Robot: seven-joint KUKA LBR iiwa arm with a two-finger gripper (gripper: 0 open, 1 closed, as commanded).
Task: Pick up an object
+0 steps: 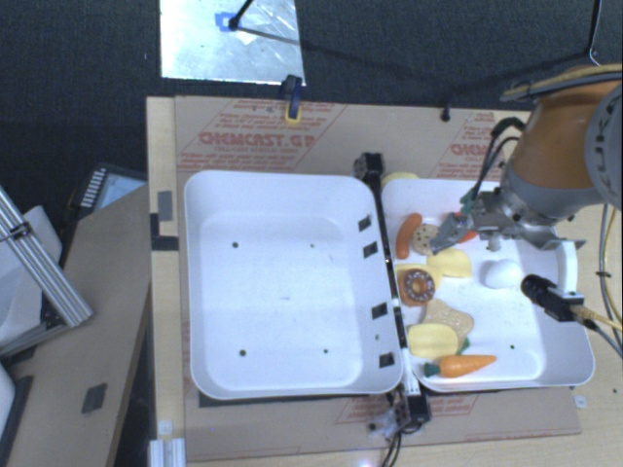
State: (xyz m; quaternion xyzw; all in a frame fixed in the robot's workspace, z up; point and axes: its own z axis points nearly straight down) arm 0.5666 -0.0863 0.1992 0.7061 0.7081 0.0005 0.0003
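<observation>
Nearest the camera, the right bin holds all the toy food, gathered along its left side: an orange carrot, a yellow piece, a tan slice, a doughnut, with a white ball a little apart. The left bin has no object inside. Farther back, the gripper hangs low over the sausage and cracker, probably to take one of them; its fingers seem slightly apart and hold nothing.
</observation>
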